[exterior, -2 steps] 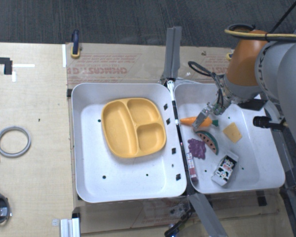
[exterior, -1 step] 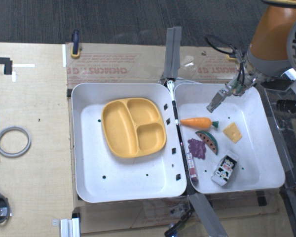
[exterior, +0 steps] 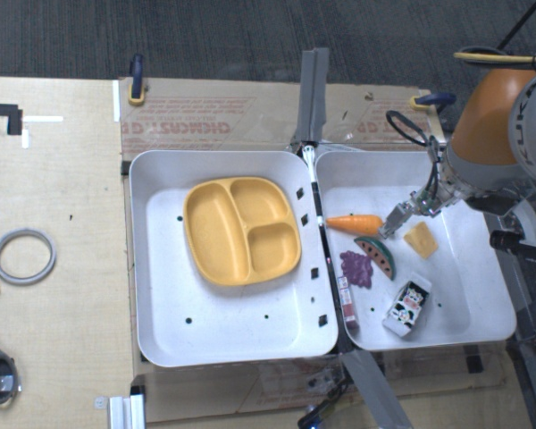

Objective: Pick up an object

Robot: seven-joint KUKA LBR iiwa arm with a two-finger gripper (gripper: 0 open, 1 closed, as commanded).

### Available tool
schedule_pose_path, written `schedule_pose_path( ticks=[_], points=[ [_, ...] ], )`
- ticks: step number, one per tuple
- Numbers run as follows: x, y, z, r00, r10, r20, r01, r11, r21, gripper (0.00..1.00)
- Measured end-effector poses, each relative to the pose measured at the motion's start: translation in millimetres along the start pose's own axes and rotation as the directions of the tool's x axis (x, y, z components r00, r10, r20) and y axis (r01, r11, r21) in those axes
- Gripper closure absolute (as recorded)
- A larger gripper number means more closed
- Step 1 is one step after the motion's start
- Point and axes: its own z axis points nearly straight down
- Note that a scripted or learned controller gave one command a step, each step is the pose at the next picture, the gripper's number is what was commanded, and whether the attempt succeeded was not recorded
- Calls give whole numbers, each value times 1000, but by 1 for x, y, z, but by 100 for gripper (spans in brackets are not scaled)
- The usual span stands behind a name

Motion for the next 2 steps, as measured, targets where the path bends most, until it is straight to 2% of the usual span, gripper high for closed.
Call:
schedule_pose_path(
  ticks=[1, 2],
  points=[
    [-5, 34, 24, 965, 263, 11, -263, 965, -22, 0],
    [20, 58, 26, 957, 291, 5, -291, 956, -19, 0]
  ],
)
